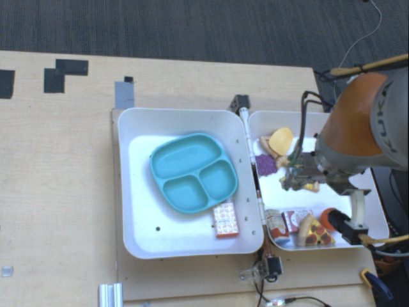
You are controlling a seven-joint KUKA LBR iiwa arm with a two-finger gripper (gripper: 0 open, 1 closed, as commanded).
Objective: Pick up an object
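The arm (pixel 358 123) enters from the right edge of the bench (pixel 57 171) and bends over the right bin (pixel 378 222). Its orange band sits uppermost, with the grey wrist section below it, pointing down and leftward into the bin. The end effector (pixel 297 178) hangs over the middle of the right bin, toward that bin's left wall. Whether it is open or closed cannot be determined: the wrist body and dark cabling obscure it, and no object is visibly gripped.

Candidate objects in the right bin:
- A yellow rounded item (pixel 281 141) lies near the bin's far-left corner.
- A purple item (pixel 265 165) lies just beside the left wall, below the yellow rounded item and left of the end effector.
- A red-and-white packet (pixel 289 222) lies near the bin's near edge.
- A pizza-slice toy (pixel 313 233) lies just right of the packet, at the near edge.
- An orange-red item (pixel 329 217) lies near the pizza-slice toy, partly covered by a black part of the arm.

The left bin (pixel 128 171) carries a teal divided plate (pixel 192 171) with three compartments, resting near the bin's centre. A small patterned box (pixel 225 220) lies just beside the plate's near edge, close to the bin's near-right corner.

Dark tape marks (pixel 64 74) sit on the bench near its far-left corner.
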